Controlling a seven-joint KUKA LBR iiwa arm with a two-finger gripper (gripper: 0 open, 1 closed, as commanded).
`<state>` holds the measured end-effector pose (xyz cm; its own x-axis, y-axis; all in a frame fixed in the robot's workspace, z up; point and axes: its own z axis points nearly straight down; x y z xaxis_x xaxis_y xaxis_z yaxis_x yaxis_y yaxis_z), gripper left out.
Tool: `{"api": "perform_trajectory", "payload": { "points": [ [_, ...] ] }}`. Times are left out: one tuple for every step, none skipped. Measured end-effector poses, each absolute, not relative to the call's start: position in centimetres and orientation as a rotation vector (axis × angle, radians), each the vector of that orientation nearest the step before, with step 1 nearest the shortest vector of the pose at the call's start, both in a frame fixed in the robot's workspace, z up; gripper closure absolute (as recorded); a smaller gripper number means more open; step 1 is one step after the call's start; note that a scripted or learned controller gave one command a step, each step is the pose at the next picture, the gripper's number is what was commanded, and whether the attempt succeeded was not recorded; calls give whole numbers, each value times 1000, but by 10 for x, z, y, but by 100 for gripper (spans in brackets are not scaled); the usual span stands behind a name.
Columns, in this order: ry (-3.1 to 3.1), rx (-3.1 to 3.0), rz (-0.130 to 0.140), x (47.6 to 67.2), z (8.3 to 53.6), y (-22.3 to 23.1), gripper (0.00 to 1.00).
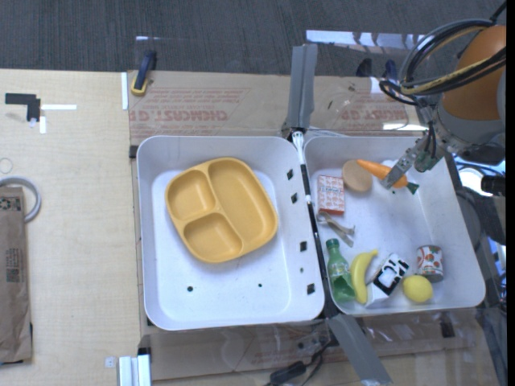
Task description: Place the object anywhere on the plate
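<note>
Bins come first in the camera view: two shallow white ones side by side on the bench, meeting along a shared middle edge. The left bin [161,296] holds a yellow plate [221,208] with three compartments, lying slightly turned toward the bin's upper left; nothing lies on the plate. The right bin [459,240] holds the small objects. A carrot [372,168] lies near the back wall, its tip beside a tan rounded piece [357,176]. A red and white packet [331,195] sits near the left wall, with a small greyish item [341,230] just below it. Along the front lie a green bottle [338,268], a banana [363,274] touching it, a black and white object [389,274], a lemon [418,289] and a small printed can [430,261]. The gripper [400,170] hangs over the back of the right bin, right at the carrot's thick end, at the end of the grey arm [475,87] with its orange band and looped cables; whether it is closed around the carrot or merely touching it I cannot tell. Around the bins, the bench [64,215] is pale wood, with brown printed cardboard [209,107] behind the bins, a brown paper bag [12,272] at the far left, and dark carpet [201,14] beyond.
</note>
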<state>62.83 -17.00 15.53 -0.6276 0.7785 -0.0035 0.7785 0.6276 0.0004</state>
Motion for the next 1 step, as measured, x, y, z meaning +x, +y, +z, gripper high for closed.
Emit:
{"api": "perform_trajectory", "payload": {
  "points": [
    [2956, 1011, 7, 656, 125, -208, 100]
  ]
}}
